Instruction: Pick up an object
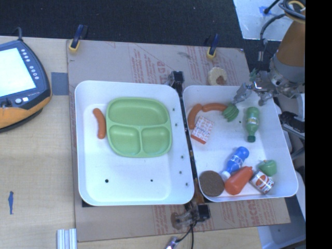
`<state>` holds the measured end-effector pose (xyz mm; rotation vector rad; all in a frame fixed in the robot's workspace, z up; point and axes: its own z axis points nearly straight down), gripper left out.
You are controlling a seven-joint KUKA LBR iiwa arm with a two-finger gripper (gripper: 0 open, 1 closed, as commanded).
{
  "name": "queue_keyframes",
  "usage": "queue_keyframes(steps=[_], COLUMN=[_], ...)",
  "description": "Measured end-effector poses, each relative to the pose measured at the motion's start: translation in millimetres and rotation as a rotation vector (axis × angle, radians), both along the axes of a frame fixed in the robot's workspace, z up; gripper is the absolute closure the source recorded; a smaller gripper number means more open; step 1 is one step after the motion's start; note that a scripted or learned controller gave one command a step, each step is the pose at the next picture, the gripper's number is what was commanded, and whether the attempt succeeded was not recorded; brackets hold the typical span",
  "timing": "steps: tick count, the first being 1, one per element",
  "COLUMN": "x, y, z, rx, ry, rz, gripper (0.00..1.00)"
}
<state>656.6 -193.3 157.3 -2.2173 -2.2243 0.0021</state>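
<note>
From the fixed overhead camera, the hand (255, 92) hangs over the far edge of the right bin (284, 139), its 2 fingers spread apart with nothing between them. Just below it lies a green bottle (251, 122), and just to its left a small dark green piece (231, 112) touches the end of an orange sausage (203, 110). A red-and-white packet (203, 129) sits left and below the hand. Further toward the near edge lie a blue bottle (235, 160), an orange carrot-like toy (239, 180), a brown round disc (211, 183), a small can (262, 182) and a green pepper (267, 166). Well to the hand's left, the left bin (88, 160) holds a green divided plate (139, 126) and another orange sausage (99, 122).
</note>
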Motion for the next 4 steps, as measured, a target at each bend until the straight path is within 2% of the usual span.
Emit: queue_keyframes(steps=[1, 2, 3, 4], x=[-28.5, -0.3, -1.6, -74.0], y=[-5.7, 26.8, 25.3, 45.1], z=[-53.4, -65.4, -55.4, -12.4], rx=[-0.002, -0.001, -0.001, 0.0], ry=[-0.001, 0.001, 0.008, 0.002], rz=[0.001, 0.002, 0.003, 0.0], gripper=[0.0, 0.0, 1.0, 1.0])
